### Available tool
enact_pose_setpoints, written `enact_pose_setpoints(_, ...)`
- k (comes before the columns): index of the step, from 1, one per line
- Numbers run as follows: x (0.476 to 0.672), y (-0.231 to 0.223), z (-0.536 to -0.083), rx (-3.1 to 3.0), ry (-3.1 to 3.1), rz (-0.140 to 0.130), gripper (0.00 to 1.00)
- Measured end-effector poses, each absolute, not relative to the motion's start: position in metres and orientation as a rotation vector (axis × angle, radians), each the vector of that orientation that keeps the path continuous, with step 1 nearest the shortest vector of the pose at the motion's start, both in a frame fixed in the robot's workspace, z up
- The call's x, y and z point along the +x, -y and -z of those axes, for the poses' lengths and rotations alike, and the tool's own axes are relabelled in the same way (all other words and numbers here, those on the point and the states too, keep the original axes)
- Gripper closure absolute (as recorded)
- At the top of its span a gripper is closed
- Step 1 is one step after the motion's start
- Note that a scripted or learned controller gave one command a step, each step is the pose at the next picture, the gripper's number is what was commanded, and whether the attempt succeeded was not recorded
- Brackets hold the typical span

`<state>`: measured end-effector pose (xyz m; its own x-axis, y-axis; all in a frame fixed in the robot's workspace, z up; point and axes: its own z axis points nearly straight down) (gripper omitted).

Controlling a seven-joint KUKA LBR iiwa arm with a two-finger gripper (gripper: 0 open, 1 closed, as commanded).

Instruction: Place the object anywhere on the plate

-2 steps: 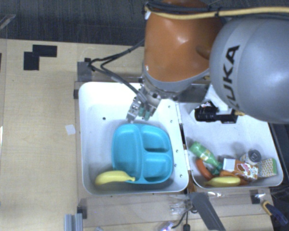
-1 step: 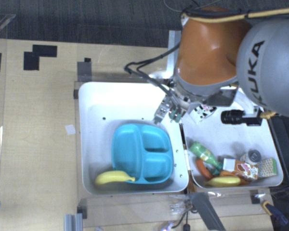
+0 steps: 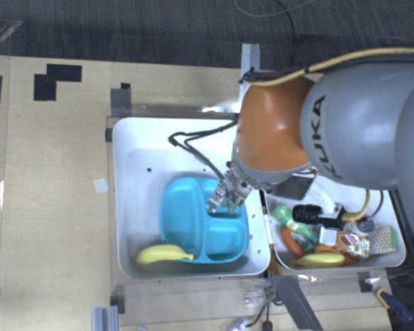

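A blue divided plate (image 3: 193, 219) lies in the left white bin (image 3: 134, 178). A yellow banana (image 3: 163, 255) rests at the plate's front left edge, partly on its rim. My gripper (image 3: 224, 201) hangs low over the plate's right side, near the ridge between its compartments. Whether anything is held there is too small and blurred to tell. The grey arm with its orange band (image 3: 272, 126) reaches in from the right and covers the back right corner of the left bin.
The right bin (image 3: 400, 254) holds several small items: a green piece (image 3: 283, 214), an orange carrot-like piece (image 3: 292, 243), a yellow piece (image 3: 324, 259), a printed packet (image 3: 352, 243) and a small grater (image 3: 384, 238). The wall between the bins runs just right of the plate.
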<state>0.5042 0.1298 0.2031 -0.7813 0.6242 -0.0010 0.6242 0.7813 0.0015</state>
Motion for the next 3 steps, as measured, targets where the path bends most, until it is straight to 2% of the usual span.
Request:
enact_pose_setpoints(1, 0.5043, -0.1297, -0.2033, 1.038, -2.963, -0.002, 0.00)
enact_pose_setpoints(2, 0.5067, -0.1304, -0.2119, 1.037, -2.962, -0.004, 1.00)
enact_pose_setpoints(3, 0.5066, -0.1304, -0.2119, 1.037, -2.962, -0.004, 0.00)
